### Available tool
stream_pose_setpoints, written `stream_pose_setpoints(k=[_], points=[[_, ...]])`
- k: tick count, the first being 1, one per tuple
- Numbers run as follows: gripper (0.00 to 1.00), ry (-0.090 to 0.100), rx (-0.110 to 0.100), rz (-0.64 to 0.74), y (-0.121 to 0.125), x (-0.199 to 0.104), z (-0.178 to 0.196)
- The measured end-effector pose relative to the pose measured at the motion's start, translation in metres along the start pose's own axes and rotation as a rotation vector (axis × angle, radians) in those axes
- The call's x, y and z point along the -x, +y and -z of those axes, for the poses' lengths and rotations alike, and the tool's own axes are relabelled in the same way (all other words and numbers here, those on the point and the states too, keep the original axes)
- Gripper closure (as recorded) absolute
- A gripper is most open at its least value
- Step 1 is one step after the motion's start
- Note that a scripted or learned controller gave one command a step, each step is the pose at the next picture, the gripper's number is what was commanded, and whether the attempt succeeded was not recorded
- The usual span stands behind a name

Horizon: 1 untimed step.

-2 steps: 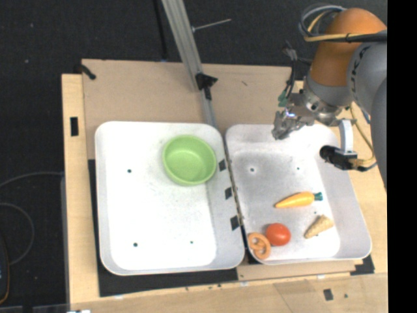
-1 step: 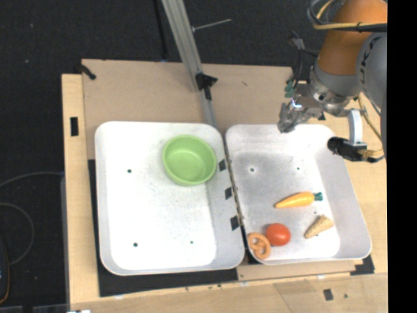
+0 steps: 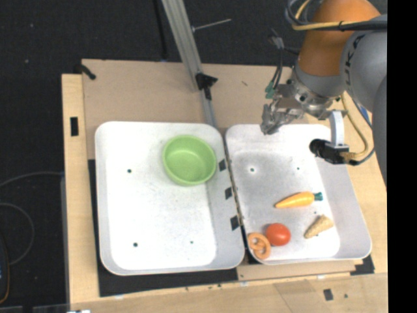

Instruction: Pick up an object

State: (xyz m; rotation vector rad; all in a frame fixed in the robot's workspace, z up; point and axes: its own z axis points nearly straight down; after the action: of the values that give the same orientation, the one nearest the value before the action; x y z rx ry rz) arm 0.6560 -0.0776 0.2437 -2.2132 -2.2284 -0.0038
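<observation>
At the near edge of the right bin (image 3: 339, 250), close to its near left corner, lies a small orange pretzel-shaped piece (image 3: 258, 245), pressed against the rim. Touching it on its right is a red tomato (image 3: 278, 234). Farther right along the same near stretch, well clear of the tomato, a tan wedge (image 3: 318, 226) lies tilted on the bin floor. Just beyond these, an orange carrot (image 3: 296, 200) with a green stub at its right end lies crosswise, near the bin's right side.

The left bin (image 3: 130, 240) sits edge to edge with the right one on the worktop (image 3: 75, 175). In its far right part a green bowl (image 3: 189, 160) stands upright, open side up, a little short of the far rim and near the wall shared with the right bin.

At the far edge of the right bin, over its middle stretch, the hand (image 3: 269, 128) hangs from the grey arm (image 3: 365, 51) with its orange band, tips pointing down toward the bin's far rim. Nothing sits between the tips; whether they are spread or closed I cannot tell. It is well apart from the carrot, tomato, wedge and pretzel piece.

Beyond the bins, a grey metal bar (image 3: 186, 44) slants across the worktop's far edge.
</observation>
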Motion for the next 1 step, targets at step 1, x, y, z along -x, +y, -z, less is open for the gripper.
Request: stream_pose_setpoints(k=[1], points=[[1.00,0.000,-0.002,0.001,-0.0006,-0.0547,0.0014]])
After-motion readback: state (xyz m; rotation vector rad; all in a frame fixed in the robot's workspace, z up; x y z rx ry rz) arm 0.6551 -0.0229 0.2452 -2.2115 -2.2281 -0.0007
